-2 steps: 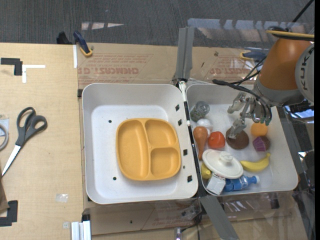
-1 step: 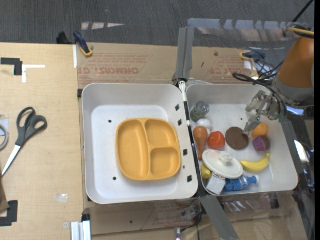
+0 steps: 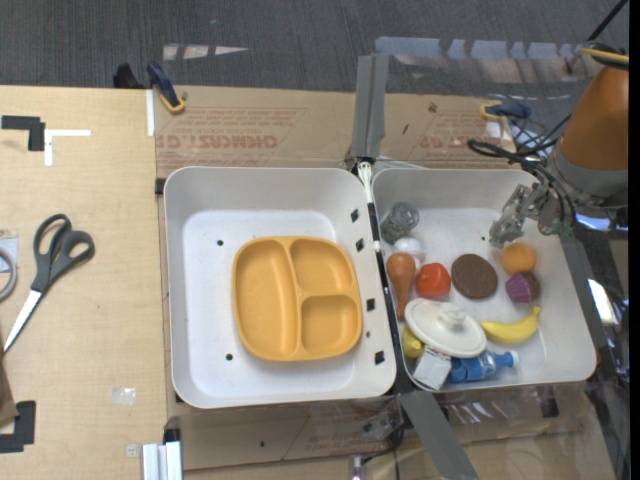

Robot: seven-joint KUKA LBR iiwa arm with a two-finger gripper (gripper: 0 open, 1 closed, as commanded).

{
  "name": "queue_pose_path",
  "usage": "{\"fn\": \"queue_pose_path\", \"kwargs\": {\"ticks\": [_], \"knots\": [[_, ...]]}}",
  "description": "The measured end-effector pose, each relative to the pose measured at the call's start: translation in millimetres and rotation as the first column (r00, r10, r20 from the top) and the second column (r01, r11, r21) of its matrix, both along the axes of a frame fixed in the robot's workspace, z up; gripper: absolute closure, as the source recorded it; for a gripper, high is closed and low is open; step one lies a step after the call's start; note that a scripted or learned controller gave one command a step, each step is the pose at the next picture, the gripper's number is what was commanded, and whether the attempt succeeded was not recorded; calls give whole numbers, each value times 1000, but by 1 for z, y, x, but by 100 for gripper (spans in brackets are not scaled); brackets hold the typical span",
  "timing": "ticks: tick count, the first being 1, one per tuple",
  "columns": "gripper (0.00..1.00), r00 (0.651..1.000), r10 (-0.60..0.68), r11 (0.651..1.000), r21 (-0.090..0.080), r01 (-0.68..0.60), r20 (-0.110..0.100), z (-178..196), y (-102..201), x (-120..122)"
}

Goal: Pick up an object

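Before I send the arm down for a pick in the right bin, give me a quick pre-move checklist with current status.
1. Gripper positioned over the right bin: ok, near its back right part.
2. Gripper carrying nothing: cannot tell; too small and blurred.
3. Nearest target exposed: ok, the orange ball lies just in front of the gripper with nothing on top of it.
4. Room around the target: not ok, the purple piece and brown disc sit close by.
5. Left bin for later placing: ok, it holds the yellow divided plate.
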State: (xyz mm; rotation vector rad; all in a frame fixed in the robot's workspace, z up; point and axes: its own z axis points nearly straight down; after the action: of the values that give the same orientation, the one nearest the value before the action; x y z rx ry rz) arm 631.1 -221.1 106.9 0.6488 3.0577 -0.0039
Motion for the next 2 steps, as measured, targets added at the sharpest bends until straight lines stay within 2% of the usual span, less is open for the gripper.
{"fn": "queue_pose_path", "kwargs": {"ticks": [1, 2], "knots": [[100, 953, -301, 953, 5, 302, -14, -15, -1, -83], [100, 962, -272, 962, 6, 272, -12, 99, 92, -111]]}}
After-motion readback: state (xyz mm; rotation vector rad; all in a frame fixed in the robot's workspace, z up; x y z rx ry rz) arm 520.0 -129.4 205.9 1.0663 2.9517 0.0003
